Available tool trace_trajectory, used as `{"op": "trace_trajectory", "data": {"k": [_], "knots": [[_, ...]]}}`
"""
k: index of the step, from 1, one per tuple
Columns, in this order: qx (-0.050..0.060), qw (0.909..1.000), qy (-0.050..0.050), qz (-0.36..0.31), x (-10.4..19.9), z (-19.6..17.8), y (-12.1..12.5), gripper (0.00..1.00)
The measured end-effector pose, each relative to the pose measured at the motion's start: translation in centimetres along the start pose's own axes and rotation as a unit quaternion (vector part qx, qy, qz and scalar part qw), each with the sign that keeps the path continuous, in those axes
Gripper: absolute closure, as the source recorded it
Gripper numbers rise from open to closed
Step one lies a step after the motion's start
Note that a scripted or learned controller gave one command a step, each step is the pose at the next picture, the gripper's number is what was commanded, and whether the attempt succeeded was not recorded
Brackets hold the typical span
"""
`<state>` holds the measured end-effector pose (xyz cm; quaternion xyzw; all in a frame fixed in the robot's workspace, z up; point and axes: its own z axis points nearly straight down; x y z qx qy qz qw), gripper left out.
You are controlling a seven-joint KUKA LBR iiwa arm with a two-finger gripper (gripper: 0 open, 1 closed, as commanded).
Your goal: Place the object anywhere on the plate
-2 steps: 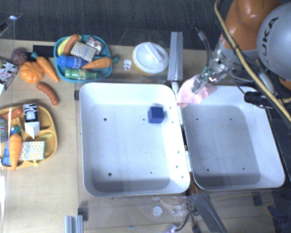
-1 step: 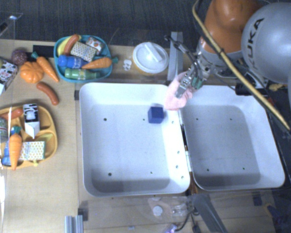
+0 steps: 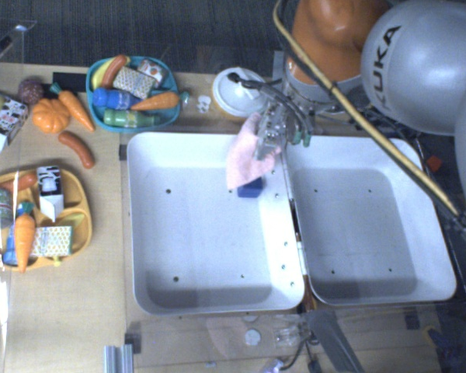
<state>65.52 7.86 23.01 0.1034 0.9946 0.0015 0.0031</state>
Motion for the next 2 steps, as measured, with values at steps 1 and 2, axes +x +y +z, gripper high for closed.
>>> {"op": "trace_trajectory", "data": {"k": [1,2], "knots": [[-0.001,0.9946,-0.001,-0.104,0.19,0.21,5.25,1.00],[-0.001,0.9946,-0.001,-0.104,0.16,0.16,5.23,0.00]]}}
